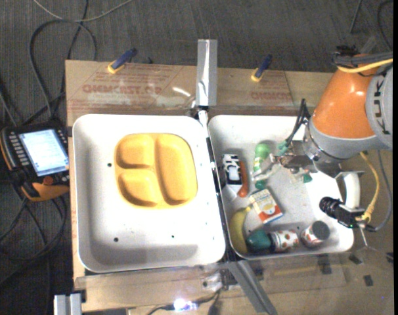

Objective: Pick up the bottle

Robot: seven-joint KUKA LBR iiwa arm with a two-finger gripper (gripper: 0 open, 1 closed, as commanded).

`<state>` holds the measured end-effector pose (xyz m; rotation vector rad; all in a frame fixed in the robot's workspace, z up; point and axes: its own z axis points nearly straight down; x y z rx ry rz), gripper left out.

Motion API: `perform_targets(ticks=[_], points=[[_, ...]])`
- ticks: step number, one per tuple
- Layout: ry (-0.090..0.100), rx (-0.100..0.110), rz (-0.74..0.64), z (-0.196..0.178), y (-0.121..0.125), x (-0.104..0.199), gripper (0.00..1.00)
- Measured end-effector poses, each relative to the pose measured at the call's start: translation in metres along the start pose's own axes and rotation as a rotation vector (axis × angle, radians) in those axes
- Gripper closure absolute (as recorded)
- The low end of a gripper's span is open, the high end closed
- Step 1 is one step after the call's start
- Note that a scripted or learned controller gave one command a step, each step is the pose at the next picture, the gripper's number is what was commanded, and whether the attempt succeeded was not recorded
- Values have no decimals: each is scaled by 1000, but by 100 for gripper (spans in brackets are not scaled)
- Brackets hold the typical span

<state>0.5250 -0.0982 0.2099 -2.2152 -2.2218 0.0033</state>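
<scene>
A light green bottle (261, 160) with a pale label lies in the right bin (330, 248), near its upper middle. My gripper (282, 162) hangs just right of it, under the orange wrist band, and its tip reaches the bottle's right side. The view does not show the bottle lifted or held. A second, dark green bottle (258, 241) lies on its side at the bin's front edge.
A white and black pack (232, 168), an orange-red stick (242, 188), a small carton (267, 206), a banana (237, 224), a printed can (286, 239) and a small jar (314, 233) crowd the right bin. The left bin (94, 241) holds a yellow divided tray (156, 169).
</scene>
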Motion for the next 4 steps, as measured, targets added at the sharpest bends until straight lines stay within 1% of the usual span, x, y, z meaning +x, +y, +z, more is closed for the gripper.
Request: perform_targets(ticks=[1,2,3,4], points=[[-1,-17,123,89,59,-9,0],[-3,-12,202,120,122,-31,0],[-9,-14,200,110,122,-32,100],[-5,-3,360,26,143,12,100]])
